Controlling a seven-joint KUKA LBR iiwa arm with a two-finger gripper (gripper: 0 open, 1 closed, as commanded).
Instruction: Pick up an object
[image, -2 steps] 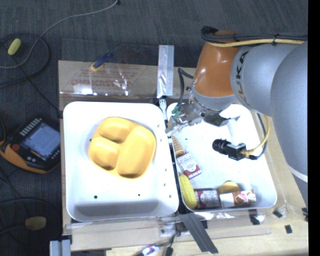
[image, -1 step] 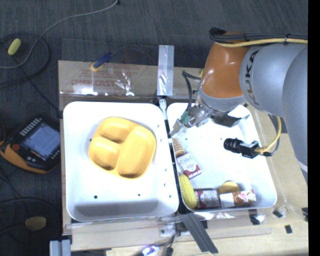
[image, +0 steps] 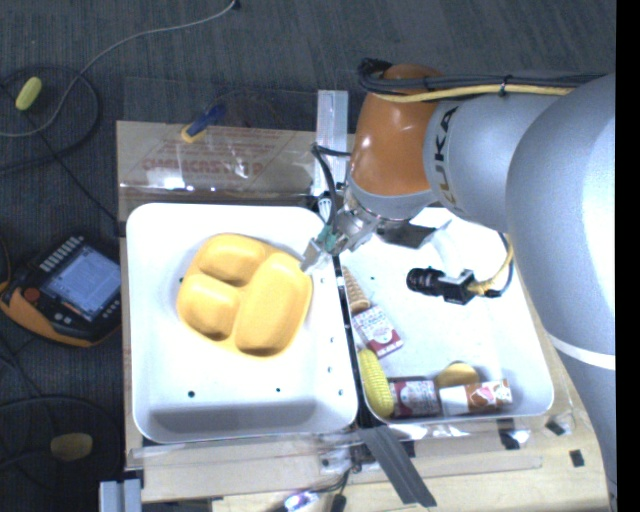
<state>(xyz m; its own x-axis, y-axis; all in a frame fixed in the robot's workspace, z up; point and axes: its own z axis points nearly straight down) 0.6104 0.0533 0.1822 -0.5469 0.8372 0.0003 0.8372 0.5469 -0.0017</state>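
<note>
Nearest, in the right bin (image: 500, 340), lie a corn cob (image: 373, 380) and red-labelled packets (image: 440, 397), their print too small to read. A yellow lumpy loaf (image: 243, 295) fills the left bin (image: 170, 390). The gripper (image: 318, 248) hangs at the loaf's far right edge; I cannot tell whether its jaws are spread.

The arm reaches in from the right, and its gripper (image: 325, 243) hangs low over the wall between the two bins, just beside the upper right edge of a yellow cushion (image: 243, 293). The cushion is lumpy, in three rounded lobes, and lies alone in the left bin (image: 160, 400). The right bin (image: 520, 340) holds an ice-cream cone (image: 355, 290) by its left wall, a small red and white packet (image: 378, 330) below it, a corn cob (image: 372, 376), and a dark bottle (image: 415, 397) lying along the near wall. A handheld controller (image: 65, 290) lies on the floor well left of the bench.
</note>
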